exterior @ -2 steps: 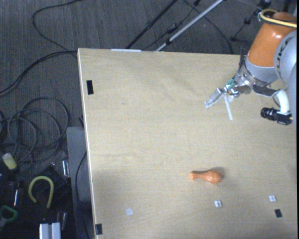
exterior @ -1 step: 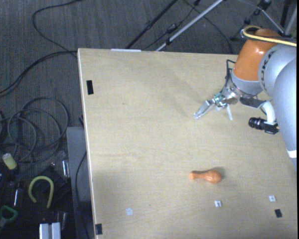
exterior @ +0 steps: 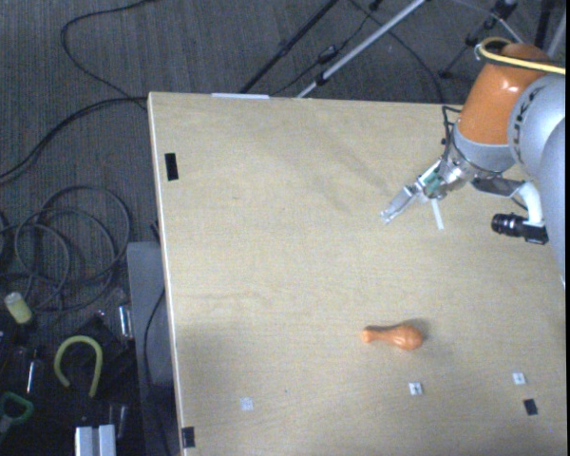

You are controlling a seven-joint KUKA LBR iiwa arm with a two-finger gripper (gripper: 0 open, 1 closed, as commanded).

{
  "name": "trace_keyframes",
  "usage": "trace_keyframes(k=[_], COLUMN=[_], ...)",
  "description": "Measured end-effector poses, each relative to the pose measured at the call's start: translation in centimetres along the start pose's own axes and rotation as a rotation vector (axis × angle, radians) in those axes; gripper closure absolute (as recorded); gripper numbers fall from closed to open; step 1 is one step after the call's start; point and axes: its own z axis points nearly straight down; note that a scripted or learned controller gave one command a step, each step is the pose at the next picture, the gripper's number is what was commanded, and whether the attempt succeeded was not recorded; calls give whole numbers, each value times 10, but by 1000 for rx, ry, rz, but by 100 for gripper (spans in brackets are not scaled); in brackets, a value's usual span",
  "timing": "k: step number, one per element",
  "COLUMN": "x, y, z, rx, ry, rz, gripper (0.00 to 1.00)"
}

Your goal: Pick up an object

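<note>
My fingers (exterior: 413,207) are spread open with nothing between them, hovering over the worktop (exterior: 266,255), well apart from the orange toy (exterior: 395,335) lying nearer the front.

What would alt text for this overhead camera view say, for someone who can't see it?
A small orange pear-shaped object lies alone on a pale wooden tabletop. The robot arm's claw is up and to its right, well apart from it, holding nothing. Cables lie on the dark floor at left.
</note>
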Motion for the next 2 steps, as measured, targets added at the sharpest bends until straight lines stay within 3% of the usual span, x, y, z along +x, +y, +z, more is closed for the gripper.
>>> trace_keyframes(k=[1, 2], x=[17, 17], y=[8, 10], z=[24, 14], rx=[-1, -6], ry=[4, 4], rz=[-241, -240], gripper=[0, 100])
